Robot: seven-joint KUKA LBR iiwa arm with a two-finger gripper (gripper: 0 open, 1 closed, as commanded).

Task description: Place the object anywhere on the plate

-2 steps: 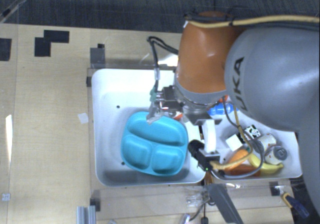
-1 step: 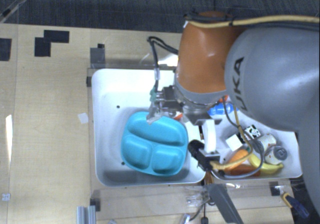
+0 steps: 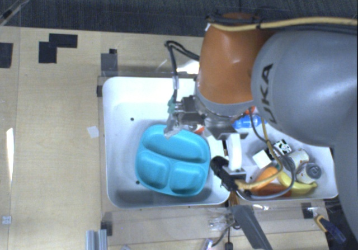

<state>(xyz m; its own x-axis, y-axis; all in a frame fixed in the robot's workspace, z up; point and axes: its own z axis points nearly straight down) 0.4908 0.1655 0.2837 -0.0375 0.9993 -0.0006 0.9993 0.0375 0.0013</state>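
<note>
Table (image 3: 50, 148): pale, bearing two white bins side by side.
Left bin (image 3: 120, 103): open floor along far and left walls.
Plate (image 3: 172, 164): blue, three compartments, near front wall.
Hand (image 3: 174, 120): above plate's far rim; grip state cannot be told.
Right bin (image 3: 327, 190): crowded; banana (image 3: 299, 188) at front edge.

We see the arm (image 3: 302, 81) reaching in from the right, its broad grey body taking up the upper right of the view and bearing dark lettering along its curve. Ahead of it sits the orange band (image 3: 226, 64), rounded and wide, with a pale cable running across its top. Below the band the wrist narrows to a grey metal piece, and the gripper (image 3: 174, 123) hangs at its left end, pointing down and slightly leftward (we cannot make out how its tips stand).
</note>
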